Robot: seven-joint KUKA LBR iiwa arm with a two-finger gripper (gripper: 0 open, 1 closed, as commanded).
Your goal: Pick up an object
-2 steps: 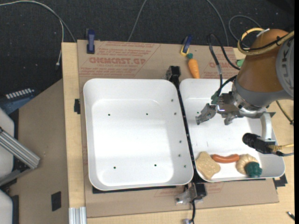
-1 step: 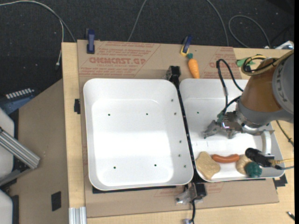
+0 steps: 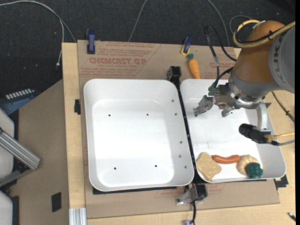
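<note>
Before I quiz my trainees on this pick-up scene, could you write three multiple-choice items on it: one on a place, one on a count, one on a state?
1. Where does the orange plastic toy carrot lie?
A. in the left bin
B. on the brown cardboard board behind the bins
C. in the pincer

2. How many toy foods lie along the near edge of the right shallow white bin?
A. one
B. three
C. six

3. How is the arm's pincer?
A. above the right bin, gripping nothing
B. gripping the carrot
C. over the left bin

Key: 1 B, it rests on the board beyond the bin rims. 2 B, a tan toy bread slice, a long orange-red toy sausage and a cream-and-green toy vegetable. 3 A, white bin floor shows beneath it.
</note>
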